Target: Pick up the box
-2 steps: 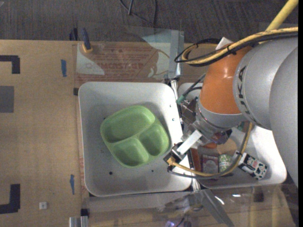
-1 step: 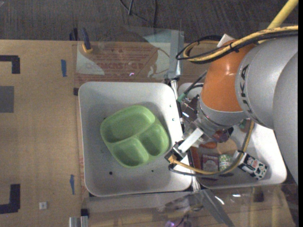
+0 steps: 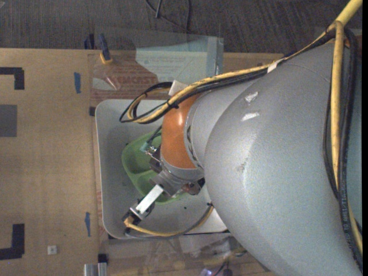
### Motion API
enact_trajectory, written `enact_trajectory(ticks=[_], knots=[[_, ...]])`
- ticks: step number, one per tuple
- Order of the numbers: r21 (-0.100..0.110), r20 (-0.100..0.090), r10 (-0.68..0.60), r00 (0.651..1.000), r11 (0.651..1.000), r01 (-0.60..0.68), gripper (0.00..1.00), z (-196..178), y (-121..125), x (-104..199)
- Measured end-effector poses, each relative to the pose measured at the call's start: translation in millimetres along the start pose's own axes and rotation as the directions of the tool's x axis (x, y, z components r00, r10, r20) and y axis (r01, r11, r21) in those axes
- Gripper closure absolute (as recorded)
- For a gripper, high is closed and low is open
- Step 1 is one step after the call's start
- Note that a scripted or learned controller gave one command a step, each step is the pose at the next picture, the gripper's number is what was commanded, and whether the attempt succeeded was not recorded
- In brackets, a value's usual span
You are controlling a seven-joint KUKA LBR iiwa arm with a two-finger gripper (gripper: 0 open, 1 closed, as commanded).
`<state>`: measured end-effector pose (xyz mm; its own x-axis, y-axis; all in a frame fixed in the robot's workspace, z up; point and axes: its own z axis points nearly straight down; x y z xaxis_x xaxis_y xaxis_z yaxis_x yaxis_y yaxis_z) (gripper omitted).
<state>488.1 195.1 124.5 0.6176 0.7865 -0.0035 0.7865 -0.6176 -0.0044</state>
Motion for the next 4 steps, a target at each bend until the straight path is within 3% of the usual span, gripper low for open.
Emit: enact_trajectory(ticks=[1, 2, 3, 4], knots=[[-0.002, -0.001, -0.075, 0.997, 0.997, 0.075, 1.0, -59, 76, -112], [0.003, 0.001, 0.242, 0.97, 0.97, -0.242, 1.0, -5, 41, -69], [0.001, -0.016, 0.623, 0.782, 0.782, -0.623, 1.0, 35, 24, -19], [0.005, -0.012, 0.648, 0.762, 0.762, -0.648, 1.0, 36, -15, 7]])
